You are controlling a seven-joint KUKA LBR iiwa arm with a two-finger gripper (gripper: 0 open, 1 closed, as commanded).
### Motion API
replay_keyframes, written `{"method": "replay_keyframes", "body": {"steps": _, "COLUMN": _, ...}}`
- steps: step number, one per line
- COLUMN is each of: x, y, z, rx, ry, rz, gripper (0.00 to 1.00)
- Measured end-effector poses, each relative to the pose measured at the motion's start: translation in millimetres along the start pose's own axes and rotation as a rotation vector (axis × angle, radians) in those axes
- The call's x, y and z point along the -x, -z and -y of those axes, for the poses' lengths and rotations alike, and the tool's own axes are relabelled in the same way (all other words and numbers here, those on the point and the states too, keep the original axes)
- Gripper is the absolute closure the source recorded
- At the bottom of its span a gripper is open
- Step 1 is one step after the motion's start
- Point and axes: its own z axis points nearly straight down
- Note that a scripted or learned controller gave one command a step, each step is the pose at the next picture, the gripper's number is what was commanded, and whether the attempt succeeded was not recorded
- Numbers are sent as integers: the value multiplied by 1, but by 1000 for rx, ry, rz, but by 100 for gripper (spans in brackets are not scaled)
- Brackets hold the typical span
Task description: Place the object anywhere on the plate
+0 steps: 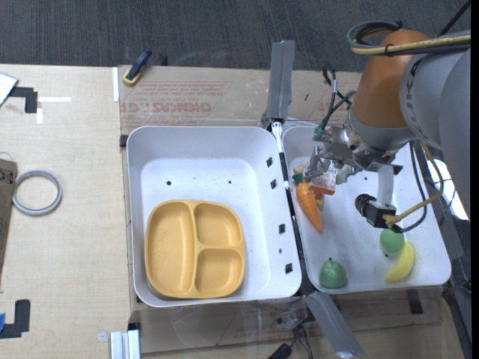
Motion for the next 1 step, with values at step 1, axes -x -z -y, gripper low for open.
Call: {"method": "replay_keyframes", "body": {"steps": 1, "x": -52, "y": 0, "z": 24, "rx": -1, "ry": 102, "rz": -1, "gripper": 100}}
